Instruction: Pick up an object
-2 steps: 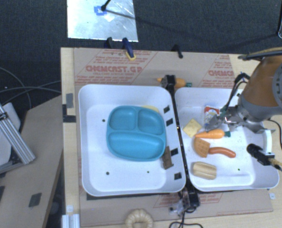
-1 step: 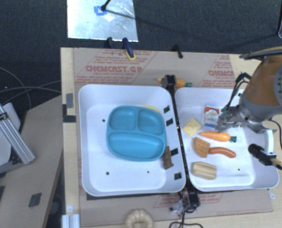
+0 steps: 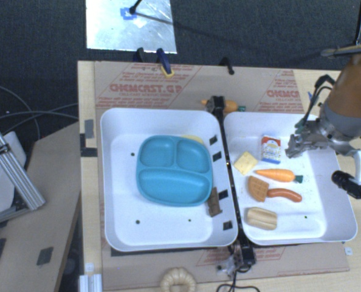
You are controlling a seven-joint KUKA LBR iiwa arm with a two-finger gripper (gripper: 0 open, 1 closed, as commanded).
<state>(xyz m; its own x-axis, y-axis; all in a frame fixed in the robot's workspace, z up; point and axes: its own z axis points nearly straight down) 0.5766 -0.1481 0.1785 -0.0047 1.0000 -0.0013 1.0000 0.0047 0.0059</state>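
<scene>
- Nearest to the camera lies a pale braided ring of rope or dough (image 3: pixel 179 280), on the bench edge below the two bins; it is outside both bins, so I judge it is not among the things to pick.
- From the right the grey two-finger gripper (image 3: pixel 295 143) reaches in and hangs over the upper right part of the right white bin (image 3: pixel 341 224); nothing shows between its fingers, and whether they stand wide or narrow I cannot tell, because they are small and dark in this view.
- Just beside the gripper, to its left, stands a small white and red carton (image 3: pixel 270 148); it is the closest thing, so I judge it the likely target.
- Below the carton lie an orange plastic carrot with a green end (image 3: pixel 278 175) and a red-orange toy sausage (image 3: pixel 284 194), both lengthwise and near each other.
- Further left are a pale yellow cheese wedge (image 3: pixel 245 162) and a brown toy cookie or toast piece (image 3: pixel 257 188); at the bottom lies a tan bread roll (image 3: pixel 261 218).
- All these things lie apart enough for the fingers to come down around one, which probably is why they are scattered loose.
- Beyond, the left white bin (image 3: pixel 116 163) holds a blue divided plastic plate (image 3: pixel 174 170), with a small brown block (image 3: pixel 214 204) touching its lower right edge.
</scene>
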